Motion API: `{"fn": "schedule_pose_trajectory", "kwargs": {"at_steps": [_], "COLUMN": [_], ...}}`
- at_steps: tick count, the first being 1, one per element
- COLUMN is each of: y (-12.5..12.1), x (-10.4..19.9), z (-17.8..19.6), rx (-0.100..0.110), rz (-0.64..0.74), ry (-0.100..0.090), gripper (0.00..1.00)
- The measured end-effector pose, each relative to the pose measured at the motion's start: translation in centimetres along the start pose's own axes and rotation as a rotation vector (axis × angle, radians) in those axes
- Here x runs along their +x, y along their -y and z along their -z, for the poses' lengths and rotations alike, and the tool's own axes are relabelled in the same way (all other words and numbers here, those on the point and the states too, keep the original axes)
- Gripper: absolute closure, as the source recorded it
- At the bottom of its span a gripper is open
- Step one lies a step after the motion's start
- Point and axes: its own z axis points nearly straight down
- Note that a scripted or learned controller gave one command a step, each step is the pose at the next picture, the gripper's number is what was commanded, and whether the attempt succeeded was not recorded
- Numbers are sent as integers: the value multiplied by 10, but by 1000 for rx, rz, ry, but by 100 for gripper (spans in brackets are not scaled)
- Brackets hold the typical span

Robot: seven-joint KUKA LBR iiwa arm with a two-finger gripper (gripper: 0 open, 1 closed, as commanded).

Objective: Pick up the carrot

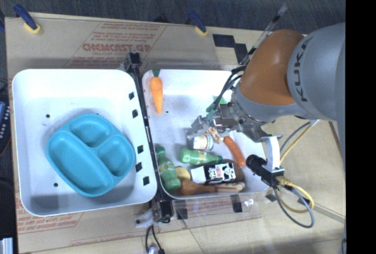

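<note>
The carrot [156,94], orange with a small green top, lies lengthwise in the far left corner of the right bin [182,79], close to the wall between the two bins. My gripper [204,125] hangs low over the middle of the right bin, well to the right of the carrot and nearer the front, just above a small jar [204,142]. Nothing shows in its grasp, and the carrot lies apart from it. The grey arm with its orange band [271,70] covers the bin's right side.
A pile lies along the right bin's front: a green bottle [200,157], a slim orange piece [234,151], a black-and-white box [216,172], a wooden spoon [205,188] and green items [166,169]. The left bin [35,88] holds a blue divided plate [89,154].
</note>
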Motion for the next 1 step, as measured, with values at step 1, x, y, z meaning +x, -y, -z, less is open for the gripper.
{"fn": "schedule_pose_trajectory", "kwargs": {"at_steps": [1], "y": [-70], "x": [5], "z": [-83], "rx": [0], "rz": [174], "ry": [2], "gripper": [0]}}
